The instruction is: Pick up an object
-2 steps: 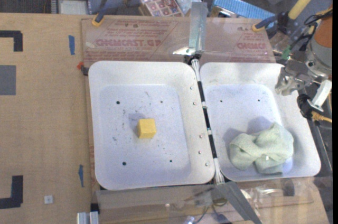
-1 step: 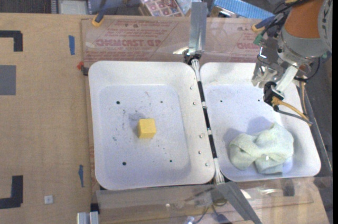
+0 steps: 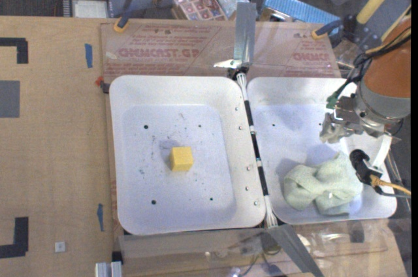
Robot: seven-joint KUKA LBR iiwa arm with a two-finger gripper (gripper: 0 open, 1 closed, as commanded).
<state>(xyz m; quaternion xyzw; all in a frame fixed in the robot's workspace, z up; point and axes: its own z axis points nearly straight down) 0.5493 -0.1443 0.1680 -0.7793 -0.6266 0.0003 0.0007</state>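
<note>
A small yellow cube (image 3: 182,159) lies near the middle of the left bin (image 3: 130,99). A crumpled pale green cloth (image 3: 322,183) lies at the front of the right bin (image 3: 287,99). My gripper (image 3: 337,132) hangs at the right side of the right bin, just above and behind the cloth. I see nothing held in it, and its lower end is partly hidden by the wrist.
A metal divider strip (image 3: 245,47) stands behind the seam between the bins. Cardboard sheets (image 3: 163,50) lie behind the bins, with boxes and clutter beyond. A wooden bench top (image 3: 52,138) spreads to the left.
</note>
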